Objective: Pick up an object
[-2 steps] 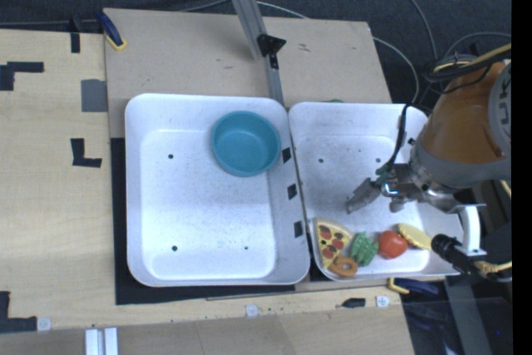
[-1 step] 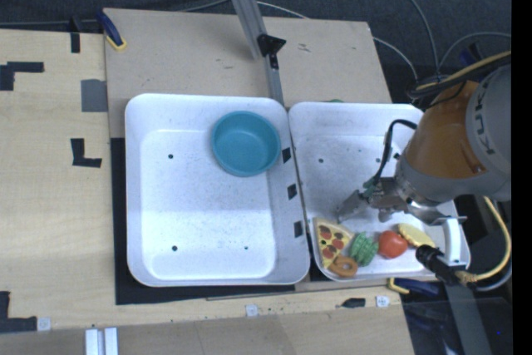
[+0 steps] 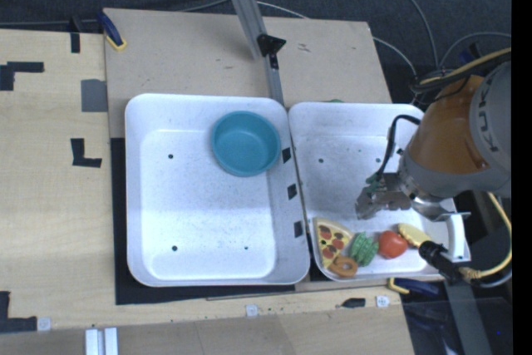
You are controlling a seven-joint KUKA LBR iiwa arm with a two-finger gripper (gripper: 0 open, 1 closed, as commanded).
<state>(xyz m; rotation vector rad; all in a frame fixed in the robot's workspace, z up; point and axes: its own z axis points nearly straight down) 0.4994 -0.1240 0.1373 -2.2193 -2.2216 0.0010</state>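
Observation:
My gripper [image 3: 376,204] hangs over the right bin [image 3: 332,154], near that bin's front half, just above a row of small toys. From left to right these are a pizza slice [image 3: 334,245], a green vegetable piece [image 3: 362,247], a red tomato [image 3: 392,244] and a yellow piece [image 3: 413,234]. They lie along the bin's front wall. The fingers point down and to the left, with nothing visibly between them. A blue bowl [image 3: 245,143] sits in the left bin [image 3: 166,212] at its back right.
The grey arm with its orange band [image 3: 453,137] covers the right bin's right side. A slanted metal pole [image 3: 249,4] runs from the top down to the gap between the bins. Cables loop behind the bench at the upper right.

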